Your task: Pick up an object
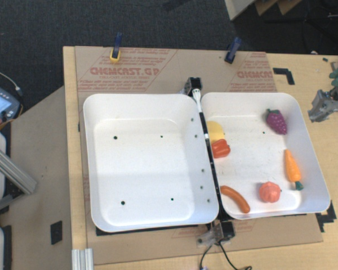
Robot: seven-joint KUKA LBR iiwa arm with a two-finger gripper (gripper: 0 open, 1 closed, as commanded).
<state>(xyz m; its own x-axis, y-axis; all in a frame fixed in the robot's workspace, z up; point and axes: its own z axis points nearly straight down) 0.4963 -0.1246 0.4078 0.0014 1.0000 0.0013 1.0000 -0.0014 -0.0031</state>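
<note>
Gripper (327, 103) hovered at the right bin's (253, 107) far right edge, finger state impossible to tell, while grapes (276, 121), carrot (293, 169), sausage (235, 198) and strawberry (270, 192) lay inside the bin.

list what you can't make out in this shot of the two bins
- Gripper: cut off by the camera view's right edge; too blurred to read.
- Yellow toy: partly hidden behind the red pepper and the bin divider.
- Carrot: its green tip is too small to resolve.
</note>
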